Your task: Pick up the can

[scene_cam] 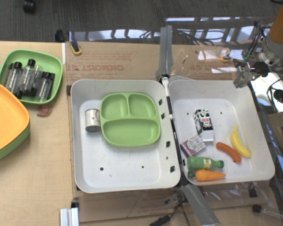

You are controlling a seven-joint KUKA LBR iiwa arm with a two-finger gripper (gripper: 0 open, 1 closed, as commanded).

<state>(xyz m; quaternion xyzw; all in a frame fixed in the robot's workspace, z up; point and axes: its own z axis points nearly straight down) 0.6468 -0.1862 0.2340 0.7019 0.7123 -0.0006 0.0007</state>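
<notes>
A: Where is the can (92,120)?

B: In the left bin (127,175), at about nine o'clock, lying on its side just beside the green tray (130,119), maybe touching its left edge.

A: And the gripper (242,77)?

B: Up at two o'clock, above the right bin's (228,102) far corner, well apart from the can. Whether it is apart or together I cannot tell; it is too small and cluttered there.

A: How will the can handle?

B: Stiff metal, I judge, light to middling, with a smooth, slippery wall. Lying down, it may roll.

A: So where to take hold?

B: Across the round body at mid-length, closing from twelve and six o'clock, since the tray crowds its three o'clock side.
</notes>
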